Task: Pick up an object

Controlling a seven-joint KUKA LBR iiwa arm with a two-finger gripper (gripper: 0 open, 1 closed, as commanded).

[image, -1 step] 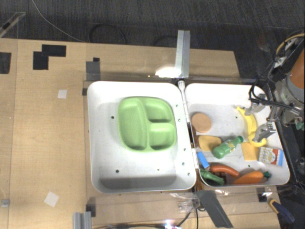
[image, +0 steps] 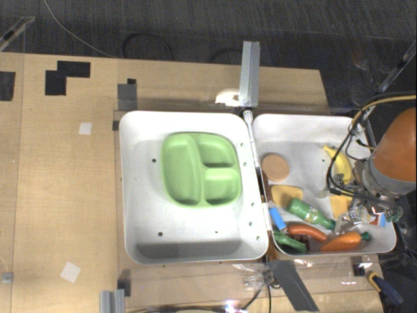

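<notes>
Evidently the arm is working low in the right bin (image: pixel 306 126), its gripper (image: pixel 357 219) down among the clutter at that bin's near right corner, just beside the orange carrot-like piece (image: pixel 341 242). Whether the gripper is spread or closed I cannot tell, since cables and the wrist cover it, and nothing can be seen held in it.

To do this step well, I would judge it wise to settle on one target standing a little free of its neighbours. The green bottle (image: pixel 311 213), lying tilted toward the bin's middle, looks the fairest choice (the carrot piece is pressed against the bin's near wall, leaving little room). Come down straight, straddle the narrow width, and lift slowly so neighbours do not drag along.

Much is hard to read: the yellow pieces (image: pixel 340 168) near the gripper are partly behind cables, and the blue item (image: pixel 277 218) and dark green item (image: pixel 290 242) by the bin's left wall overlap. A green divided tray (image: pixel 199 169) sits in the left bin (image: pixel 140 194), well apart.
</notes>
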